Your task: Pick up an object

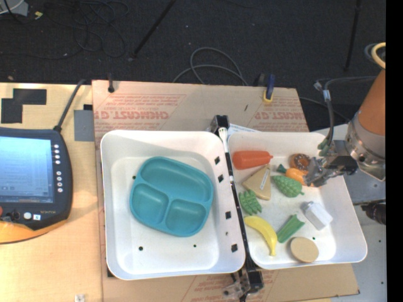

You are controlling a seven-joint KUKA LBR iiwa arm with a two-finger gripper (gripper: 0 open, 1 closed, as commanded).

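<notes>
place: robotics lab
control: teach pendant (pixel 28 178) with lit screen, on the surface's left
floor: loose cables (pixel 214 65) on dark carpet, far side
setup: two white bins (pixel 113 168) on cardboard (pixel 189 109)
</notes>
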